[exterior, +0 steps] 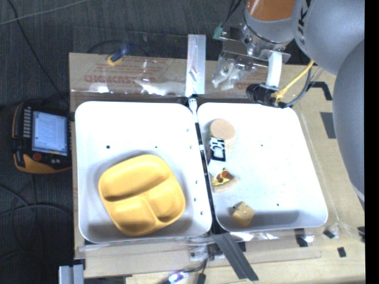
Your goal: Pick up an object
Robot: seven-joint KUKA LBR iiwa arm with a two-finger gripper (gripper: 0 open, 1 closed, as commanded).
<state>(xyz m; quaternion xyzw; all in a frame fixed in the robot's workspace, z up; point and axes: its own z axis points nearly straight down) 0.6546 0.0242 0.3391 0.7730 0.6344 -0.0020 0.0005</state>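
The right bin (278, 164) holds three small things along its left side. A paper cup (221, 139) with a tan lid and black lettering lies nearest the divider. Below it sits a small toy food piece (223, 180) with red and yellow on top. A tan block (242, 213) rests near the bin's front wall. A yellow divided plate (141, 193) lies in the left bin (106, 129). My gripper (232, 73) hangs above the bench behind the right bin's back wall, apart from all of these; nothing shows between its parts.
A handheld pendant (41, 138) lies on the floor left of the bench. Clear plastic sheeting (142, 76) covers the board behind the bins. A yellow cable (293, 84) hangs near the wrist. The arm's grey body (349, 70) fills the upper right.
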